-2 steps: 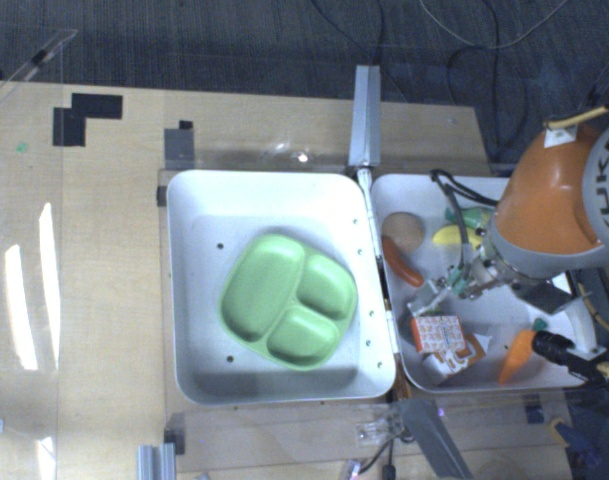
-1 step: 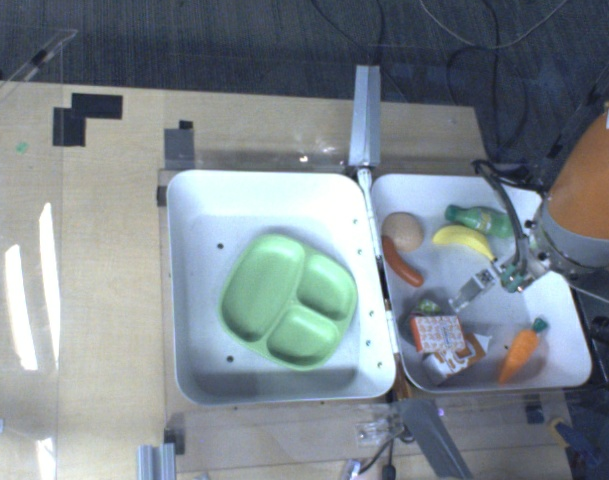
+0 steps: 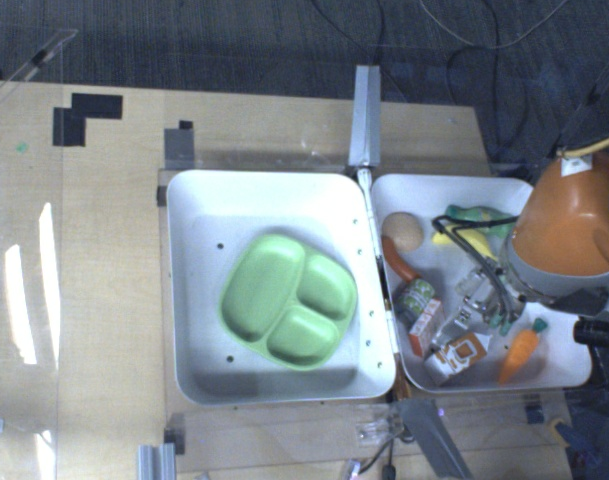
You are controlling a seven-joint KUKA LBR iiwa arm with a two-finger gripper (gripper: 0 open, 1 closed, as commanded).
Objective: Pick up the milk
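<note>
Hovering low in the right bin (image 3: 574,368), the gripper (image 3: 476,313) hangs just above the milk (image 3: 462,352) by the bin's front edge; whether it's open, I cannot tell.

The small milk carton (image 3: 462,352) lies tipped on its side near the right bin's front edge.

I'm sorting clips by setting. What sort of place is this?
Most likely a robotics lab test bench, not a kitchen. Two white bins sit in a metal frame; loose cables lie on grey carpet; toy food such as a carrot lies under the robot arm.
</note>
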